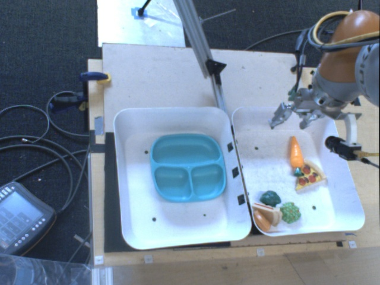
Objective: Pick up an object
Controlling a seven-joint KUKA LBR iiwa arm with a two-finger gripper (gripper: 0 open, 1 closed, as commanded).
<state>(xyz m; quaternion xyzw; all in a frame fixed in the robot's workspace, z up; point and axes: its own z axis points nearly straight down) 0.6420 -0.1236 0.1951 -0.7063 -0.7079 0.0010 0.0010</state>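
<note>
My gripper (293, 119) hangs over the back part of the right bin (350, 209), its fingers spread open with nothing between them. An orange carrot (295, 151) lies just in front of it, apart from the fingertips. Below the carrot lies a pizza slice (310, 177). Near the bin's front edge sit a dark green broccoli piece (271, 198), a lighter green leafy piece (290, 212) and a brown and orange food piece (264, 217).
The left bin (133, 218) holds a blue divided plate (187, 166). A grey pole (196, 31) slants down to the wall between the two bins. Cables and a handheld pendant (21, 218) lie on the floor at left.
</note>
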